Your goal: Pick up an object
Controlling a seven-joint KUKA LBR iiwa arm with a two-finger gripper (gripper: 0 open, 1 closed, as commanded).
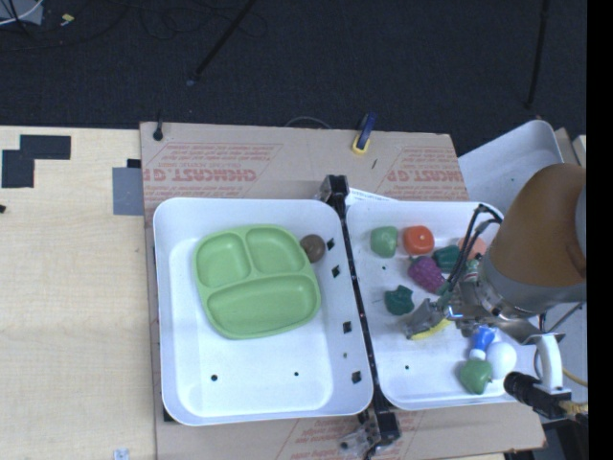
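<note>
**In the right bin, small toys wait under the end effector**

In the right bin (402, 391), a scatter of small toy foods lies close together: a green ball (384, 241), an orange piece (418, 240), a purple piece (426, 273), a dark green piece (399, 301), a yellow piece (433, 327), a blue-and-white piece (482, 339) and a green lump (474, 376). The end effector (421, 322) sits low over the middle of them, just at the yellow piece and beside the dark green one. Whether it is apart or together I cannot tell; the arm's bulk and the dark metal blur into each other there.

These look like hollow plastic or rubber toys, so probably light, fairly stiff and smooth-skinned, inclined to skid or roll away when nudged. The dark green piece seems the easiest candidate, best taken across its narrow middle. The crowding is the risk: a neighbour could be pushed instead.

The left bin (192, 391) holds a green divided plate (257, 281) with a brown ball (312, 247) at its edge.
</note>
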